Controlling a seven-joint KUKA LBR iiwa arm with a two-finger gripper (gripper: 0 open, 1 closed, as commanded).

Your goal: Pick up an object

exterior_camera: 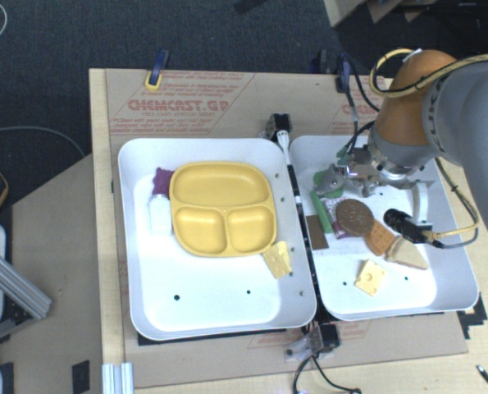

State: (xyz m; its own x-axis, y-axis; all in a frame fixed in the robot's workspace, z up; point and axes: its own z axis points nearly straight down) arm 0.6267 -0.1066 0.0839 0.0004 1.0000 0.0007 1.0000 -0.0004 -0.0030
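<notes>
My gripper (pixel 348 179) hangs over the back left part of the right bin (pixel 440 290). Just under it lie a green object (pixel 324 194) and a round brown cookie (pixel 353 217). A brown strip (pixel 316 231) lies along the bin's left wall. To the right of the cookie sit a tan waffle-like piece (pixel 379 238) and a pale wedge (pixel 408 255). A yellow cheese piece (pixel 371 278) rests nearer the front. Nothing can be seen held in the gripper.
The left bin (pixel 211 306) holds a yellow divided plate (pixel 223 206), a purple object (pixel 161 180), a white bottle (pixel 159 214) and a second yellow cheese piece (pixel 277 260). A ridge separates the two bins. The arm (pixel 440 97) comes in from the upper right.
</notes>
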